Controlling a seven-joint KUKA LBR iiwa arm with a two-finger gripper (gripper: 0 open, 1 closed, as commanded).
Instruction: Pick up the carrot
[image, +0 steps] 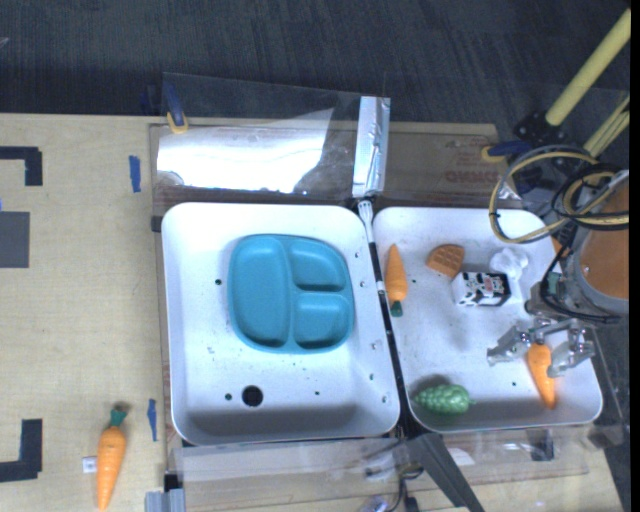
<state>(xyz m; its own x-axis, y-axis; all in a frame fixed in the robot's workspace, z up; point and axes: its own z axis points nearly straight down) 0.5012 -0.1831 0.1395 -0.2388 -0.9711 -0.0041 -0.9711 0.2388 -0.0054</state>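
Three carrots are in view. One small orange carrot (543, 373) lies at the right end of the right bin (470, 335), pointing toward the front rim. My gripper (539, 349) hovers over its upper end, open, a metal finger (505, 348) standing off to each side without touching it. A second carrot (396, 276) with a green stub lies along the right bin's left wall. The third carrot (109, 455) rests on the wooden bench outside the bins, at the front left.
The left bin (200, 380) holds a blue divided plate (292, 292). In the right bin are a bread-like piece (446, 260), a black-and-white cow-patterned item (482, 288), crumpled white material (509, 262) and a green vegetable (442, 398). Cables loop at the back right.
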